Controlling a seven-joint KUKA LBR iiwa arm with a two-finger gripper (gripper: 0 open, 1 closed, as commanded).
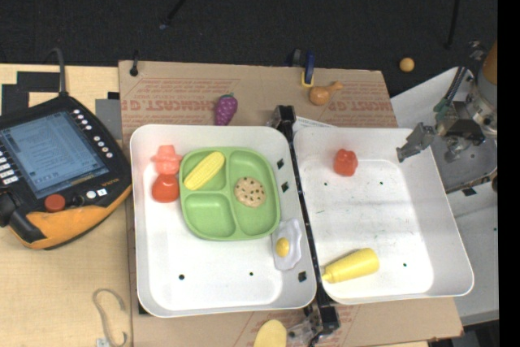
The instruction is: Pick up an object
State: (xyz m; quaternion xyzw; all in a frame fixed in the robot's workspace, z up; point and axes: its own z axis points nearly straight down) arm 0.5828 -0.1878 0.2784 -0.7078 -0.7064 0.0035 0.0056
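Camera view looks down on two white bins set side by side on a sheet of brown cardboard (260,93). The left bin (203,280) carries a green divided plate (213,217); a yellow corn cob (202,169) lies in its upper left compartment and a chocolate chip cookie (249,191) in its upper right one. Just beside the plate's left edge stands an orange-pink toy (165,175). A fried egg toy (284,244) sits against the bin's right wall, below the plate.

The right bin (422,256) holds a red pepper-like object (345,162) near its upper left and a yellow bottle (351,265) lying on its side near the lower left corner, well apart from each other. No other item stands between them and the arm's side of the bin.

Outside the bins, a purple grape bunch (226,108) and a tan pear-shaped toy (323,93) rest on the cardboard behind them, a small orange ball (406,64) lies farther back on the dark floor, and a yellow object (271,333) sits at the lower edge. A teach pendant (57,166) with a screen rests on the wooden bench at left. Cables trail over the dark carpet behind.

The gripper (416,140) hangs at the right bin's upper right rim; whether it is spread or closed cannot be told, and nothing is seen in it.
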